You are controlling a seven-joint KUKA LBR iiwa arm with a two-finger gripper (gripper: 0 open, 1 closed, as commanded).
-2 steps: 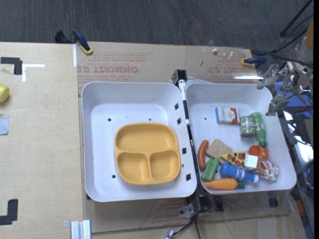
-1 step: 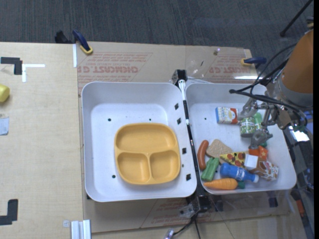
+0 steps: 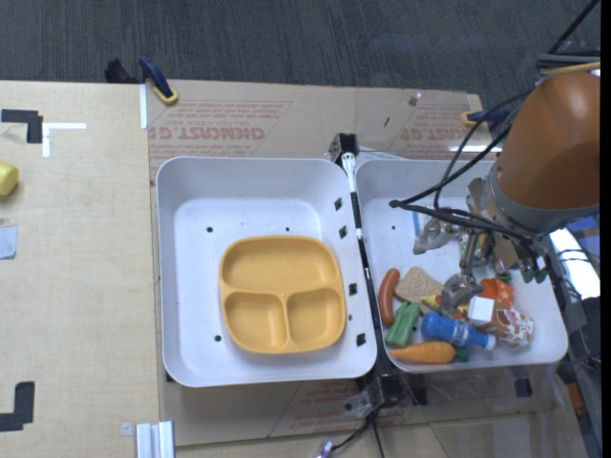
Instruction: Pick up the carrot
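Along right white bin's (image 3: pixel 549 346) front wall: tapered orange carrot (image 3: pixel 423 353) lying flat, untouched. Metal two-finger gripper (image 3: pixel 465 284) hovers above cluttered toy pile; cannot tell its state.

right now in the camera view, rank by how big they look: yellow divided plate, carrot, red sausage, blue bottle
1. yellow divided plastic plate, by far the largest
2. blue bottle with white cap and orange carrot: look alike, unranked
3. red sausage, smallest

Smooth, glossy plastic carrot (image 3: pixel 424 353); matt yellow plastic plate (image 3: pixel 282 293) in a white plastic bin (image 3: pixel 181 256); pale wood-look bench (image 3: pixel 67 303) at nine o'clock
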